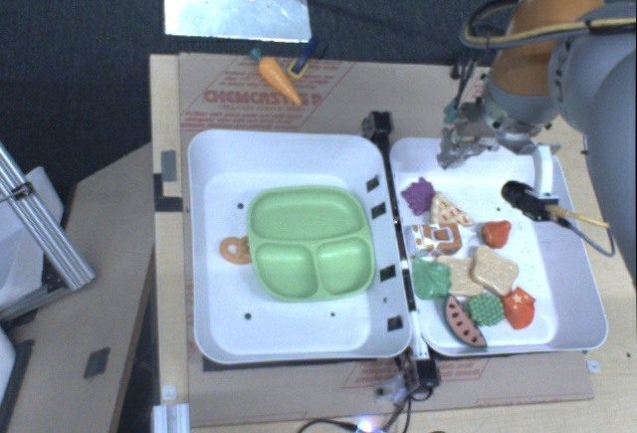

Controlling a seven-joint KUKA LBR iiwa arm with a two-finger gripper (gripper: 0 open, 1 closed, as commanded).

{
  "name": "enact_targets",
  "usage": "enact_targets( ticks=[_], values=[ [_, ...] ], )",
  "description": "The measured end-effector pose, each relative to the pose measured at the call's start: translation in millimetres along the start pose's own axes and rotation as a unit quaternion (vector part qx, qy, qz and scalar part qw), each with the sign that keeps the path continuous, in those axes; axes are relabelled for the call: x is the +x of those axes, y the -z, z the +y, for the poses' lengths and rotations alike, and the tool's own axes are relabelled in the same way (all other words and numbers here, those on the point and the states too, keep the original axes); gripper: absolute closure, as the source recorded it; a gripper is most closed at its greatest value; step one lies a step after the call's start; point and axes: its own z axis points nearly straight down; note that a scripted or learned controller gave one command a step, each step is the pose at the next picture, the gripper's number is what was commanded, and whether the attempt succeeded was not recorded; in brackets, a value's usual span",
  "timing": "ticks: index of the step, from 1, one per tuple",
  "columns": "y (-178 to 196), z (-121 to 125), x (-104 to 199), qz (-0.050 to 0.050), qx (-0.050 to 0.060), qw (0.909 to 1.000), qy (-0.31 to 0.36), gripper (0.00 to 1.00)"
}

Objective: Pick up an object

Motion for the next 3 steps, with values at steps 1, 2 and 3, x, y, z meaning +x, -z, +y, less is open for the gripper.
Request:
enact_targets(
  ticks=[1,2,3],
  values=[
    [65,5,-4,0.0,-0.001,1.0,0.0,1.0],
    [63,6,-3,0.0,0.002,1.0,0.0,1.0],
    [68,-16,34,0.001,0.003,1.0,0.002,1.0]
  ],
)
